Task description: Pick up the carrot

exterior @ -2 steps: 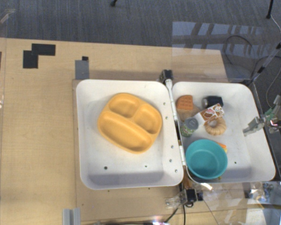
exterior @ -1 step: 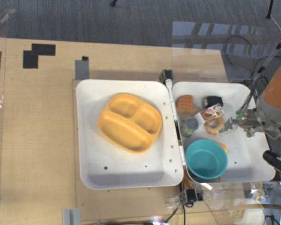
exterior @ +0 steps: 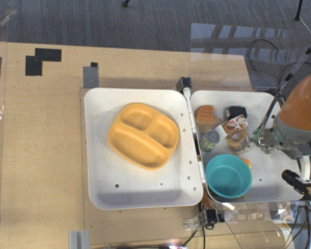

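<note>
Carrot not yet picked up; the arm is at the right edge of the right bin.

The carrot (exterior: 247,163) seems to be the small orange piece that shows just beside the upper right rim of the teal bowl (exterior: 227,177) in the right bin (exterior: 264,188), mostly hidden, so I am not sure of it. The gripper (exterior: 263,140) is near it, at the right of the snack packets (exterior: 236,131), but I cannot tell how it stands because it is small and unclear. Nothing orange is seen lifted. I judge the grasp is not done yet. The yellow divided plate (exterior: 143,135) lies in the left bin (exterior: 101,154).
</note>
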`<state>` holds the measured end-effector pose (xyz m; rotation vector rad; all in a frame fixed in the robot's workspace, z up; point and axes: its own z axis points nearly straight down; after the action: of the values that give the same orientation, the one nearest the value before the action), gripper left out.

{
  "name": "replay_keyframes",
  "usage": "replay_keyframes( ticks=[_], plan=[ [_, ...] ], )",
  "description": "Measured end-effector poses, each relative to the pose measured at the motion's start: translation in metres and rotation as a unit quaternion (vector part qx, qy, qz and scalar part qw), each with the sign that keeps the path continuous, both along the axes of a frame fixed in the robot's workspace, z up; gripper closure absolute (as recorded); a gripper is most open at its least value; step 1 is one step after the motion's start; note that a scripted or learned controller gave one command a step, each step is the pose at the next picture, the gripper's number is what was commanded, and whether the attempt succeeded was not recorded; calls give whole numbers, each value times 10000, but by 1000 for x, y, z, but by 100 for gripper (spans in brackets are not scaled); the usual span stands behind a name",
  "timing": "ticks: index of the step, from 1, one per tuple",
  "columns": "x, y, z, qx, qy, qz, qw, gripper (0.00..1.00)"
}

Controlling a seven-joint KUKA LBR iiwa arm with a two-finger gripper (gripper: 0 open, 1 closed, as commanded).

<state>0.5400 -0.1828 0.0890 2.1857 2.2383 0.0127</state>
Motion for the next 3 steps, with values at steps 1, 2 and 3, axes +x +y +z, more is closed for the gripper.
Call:
replay_keyframes(
  ticks=[1,2,3],
  plan=[
    [17,3,-1,29,38,-1808,9835,0],
    [38,64,-1,49,25,-2317,9728,0],
    [8,-5,-1,19,33,-1943,9809,0]
  ],
)
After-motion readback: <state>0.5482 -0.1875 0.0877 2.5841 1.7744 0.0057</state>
